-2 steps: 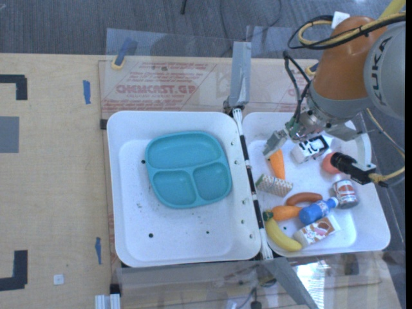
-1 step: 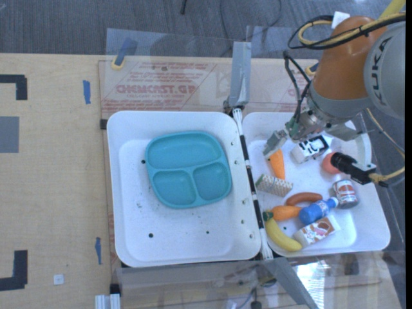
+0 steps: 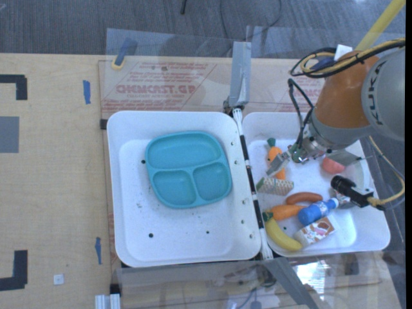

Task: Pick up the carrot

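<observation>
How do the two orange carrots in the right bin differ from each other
The upper carrot lies near the bin's far left corner, right by the gripper; the lower carrot lies further toward the near side, between the sausage and the banana. The upper carrot looks short and stubby with a green top showing; the lower carrot looks longer and lies roughly crosswise. Both are orange and lie in the right bin.
</observation>
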Robot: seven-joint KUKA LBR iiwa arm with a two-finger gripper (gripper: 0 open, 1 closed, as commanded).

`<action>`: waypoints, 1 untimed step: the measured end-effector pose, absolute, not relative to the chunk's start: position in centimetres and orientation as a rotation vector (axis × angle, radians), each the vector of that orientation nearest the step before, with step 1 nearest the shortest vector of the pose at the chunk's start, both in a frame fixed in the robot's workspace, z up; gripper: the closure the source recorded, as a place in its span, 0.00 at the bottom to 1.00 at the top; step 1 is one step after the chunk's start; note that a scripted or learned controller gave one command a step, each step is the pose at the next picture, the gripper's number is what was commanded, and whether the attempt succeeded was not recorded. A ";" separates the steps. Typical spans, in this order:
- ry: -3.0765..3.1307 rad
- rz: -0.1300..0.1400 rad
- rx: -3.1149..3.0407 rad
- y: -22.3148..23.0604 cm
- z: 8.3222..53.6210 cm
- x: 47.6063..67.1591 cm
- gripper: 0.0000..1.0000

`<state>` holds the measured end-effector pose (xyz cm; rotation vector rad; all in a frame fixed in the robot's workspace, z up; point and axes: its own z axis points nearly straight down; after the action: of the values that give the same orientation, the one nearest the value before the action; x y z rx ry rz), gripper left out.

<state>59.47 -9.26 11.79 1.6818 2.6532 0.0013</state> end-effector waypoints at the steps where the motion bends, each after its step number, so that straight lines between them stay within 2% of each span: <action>1: 2.577 0.007 1.793 -10.3 8.8 62.3 0.00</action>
<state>62.34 -10.30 8.83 1.7926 2.5770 0.0068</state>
